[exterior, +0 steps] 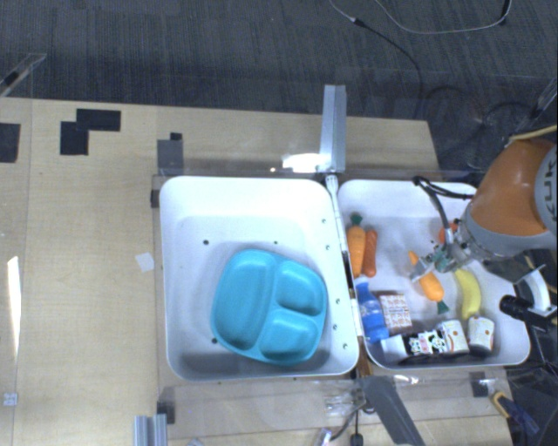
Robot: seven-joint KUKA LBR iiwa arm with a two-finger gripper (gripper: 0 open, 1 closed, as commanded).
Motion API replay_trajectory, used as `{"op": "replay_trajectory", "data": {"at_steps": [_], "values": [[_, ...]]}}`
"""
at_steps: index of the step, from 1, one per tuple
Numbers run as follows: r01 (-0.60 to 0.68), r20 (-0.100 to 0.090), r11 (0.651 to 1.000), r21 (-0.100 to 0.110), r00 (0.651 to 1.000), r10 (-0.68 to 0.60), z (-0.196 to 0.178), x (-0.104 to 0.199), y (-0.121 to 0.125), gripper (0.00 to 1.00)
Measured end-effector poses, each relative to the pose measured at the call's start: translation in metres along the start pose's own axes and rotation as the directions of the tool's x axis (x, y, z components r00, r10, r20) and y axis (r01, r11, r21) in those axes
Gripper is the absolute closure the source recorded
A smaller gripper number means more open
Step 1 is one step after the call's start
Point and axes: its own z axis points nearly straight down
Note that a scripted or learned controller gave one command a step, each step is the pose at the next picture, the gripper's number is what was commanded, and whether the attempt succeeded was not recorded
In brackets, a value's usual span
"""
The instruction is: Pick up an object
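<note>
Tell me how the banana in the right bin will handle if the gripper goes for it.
The banana is curved and smooth-skinned, so it may pivot or slip between two fingers. It looks like a toy, so probably light and stiff. It lies close to the bin wall and a small carton, leaving little room for the gripper.

A pale wooden bench top (87, 287) fills most of the scene, with black angular marks (87, 129) stuck near its far left corner. Beyond its far edge lies dark grey carpet (192, 48), crossed by a thin black cable (418, 26). A grey metal post (334, 131) stands upright at the back, a bright glare at its foot.
</note>
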Motion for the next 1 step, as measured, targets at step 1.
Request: {"op": "replay_trajectory", "data": {"at_steps": [1], "values": [[-0.037,-0.004,0.999,0.011,0.999,0.037,-0.1131,0.0393,0.0384,1.00]]}}
